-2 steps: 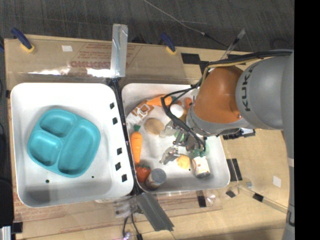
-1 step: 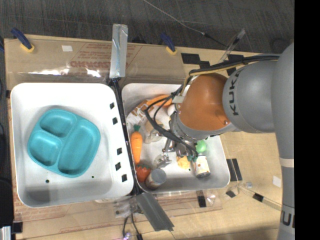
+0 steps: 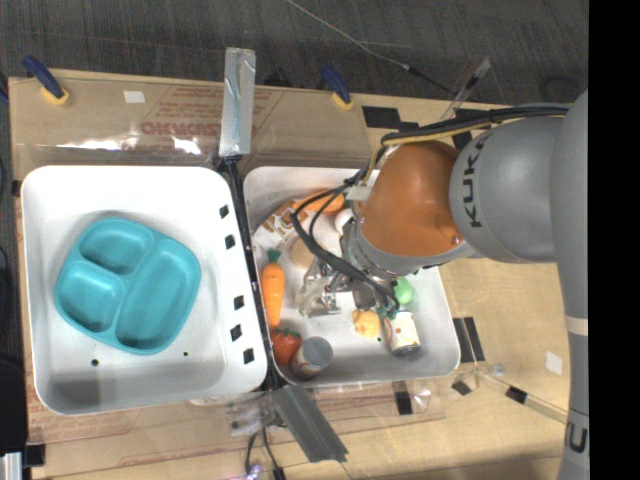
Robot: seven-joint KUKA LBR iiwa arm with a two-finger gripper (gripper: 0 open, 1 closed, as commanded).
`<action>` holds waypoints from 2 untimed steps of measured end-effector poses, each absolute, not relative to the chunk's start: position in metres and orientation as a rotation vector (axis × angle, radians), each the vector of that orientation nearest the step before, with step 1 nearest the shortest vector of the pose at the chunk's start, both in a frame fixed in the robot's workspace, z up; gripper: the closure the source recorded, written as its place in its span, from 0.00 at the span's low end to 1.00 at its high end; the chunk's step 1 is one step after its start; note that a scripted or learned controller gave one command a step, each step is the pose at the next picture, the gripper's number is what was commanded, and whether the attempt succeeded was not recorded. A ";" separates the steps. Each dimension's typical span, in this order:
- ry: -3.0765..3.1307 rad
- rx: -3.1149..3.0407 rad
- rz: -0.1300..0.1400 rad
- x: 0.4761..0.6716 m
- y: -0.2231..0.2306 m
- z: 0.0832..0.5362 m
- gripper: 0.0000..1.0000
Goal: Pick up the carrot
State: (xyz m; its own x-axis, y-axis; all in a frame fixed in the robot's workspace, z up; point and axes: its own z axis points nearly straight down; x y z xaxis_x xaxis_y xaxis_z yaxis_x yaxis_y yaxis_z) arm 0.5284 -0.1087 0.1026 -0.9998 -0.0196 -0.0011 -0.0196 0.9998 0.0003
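Observation:
An orange carrot lies lengthwise along the left wall of the right bin, its green tip pointing away from me. My gripper hangs low in the middle of that bin, a short way to the right of the carrot and apart from it. The orange wrist band and cables cover much of the gripper from above.
Around the gripper lie a red tomato-like piece, a grey round lid, a yellow item, a small can, a green piece and a packet at the back. The left bin holds a teal divided plate.

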 end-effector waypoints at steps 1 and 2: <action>3.118 -0.342 -0.004 0.596 -0.173 0.178 1.00; 3.102 -0.457 -0.004 0.618 -0.166 0.241 1.00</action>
State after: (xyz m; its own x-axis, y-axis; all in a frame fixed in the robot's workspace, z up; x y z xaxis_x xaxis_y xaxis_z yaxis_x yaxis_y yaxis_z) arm 0.6177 -0.1661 0.2413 -0.9575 -0.2883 -0.0054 -0.2883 0.9575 -0.0035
